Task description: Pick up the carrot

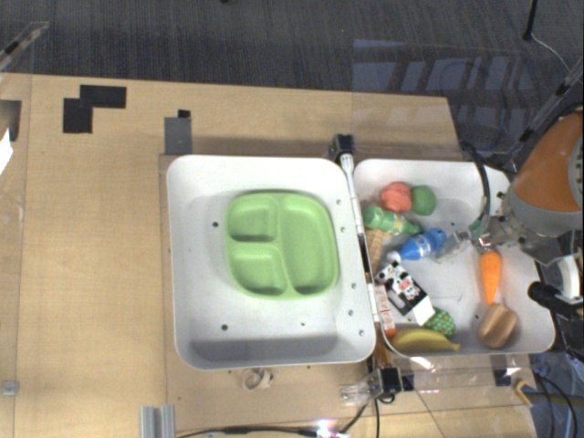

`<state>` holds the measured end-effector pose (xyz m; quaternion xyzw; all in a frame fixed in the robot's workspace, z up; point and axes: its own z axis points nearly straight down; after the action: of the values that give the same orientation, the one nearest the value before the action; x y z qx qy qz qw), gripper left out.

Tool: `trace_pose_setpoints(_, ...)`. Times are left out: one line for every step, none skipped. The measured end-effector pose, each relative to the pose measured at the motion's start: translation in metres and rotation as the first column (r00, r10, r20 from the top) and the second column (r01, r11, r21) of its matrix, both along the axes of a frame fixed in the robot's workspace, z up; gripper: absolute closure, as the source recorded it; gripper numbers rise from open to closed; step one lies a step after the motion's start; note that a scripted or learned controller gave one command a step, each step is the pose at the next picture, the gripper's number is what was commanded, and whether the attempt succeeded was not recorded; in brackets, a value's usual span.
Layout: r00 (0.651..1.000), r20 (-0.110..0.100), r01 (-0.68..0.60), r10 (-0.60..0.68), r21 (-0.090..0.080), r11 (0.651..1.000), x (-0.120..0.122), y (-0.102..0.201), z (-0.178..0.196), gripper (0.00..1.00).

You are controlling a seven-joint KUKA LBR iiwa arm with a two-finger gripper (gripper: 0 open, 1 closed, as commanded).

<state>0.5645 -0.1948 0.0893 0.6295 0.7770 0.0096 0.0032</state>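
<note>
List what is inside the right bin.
The right bin holds a carrot, a red ball, a green ball, a blue bottle, a banana, a brown bun-like item and a black-and-white box. The arm covers its right edge.

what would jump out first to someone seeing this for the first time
The bright green divided plate lying alone in the left bin. Next, the right bin crowded with toy food, where the orange carrot lies near its right side, just below the arm's wrist.
</note>
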Motion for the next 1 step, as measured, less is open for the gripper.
trace_pose_setpoints(0.970,0.000,-0.241,0.241,-0.013,0.970,-0.0440,-0.0050,0.0002,0.00)
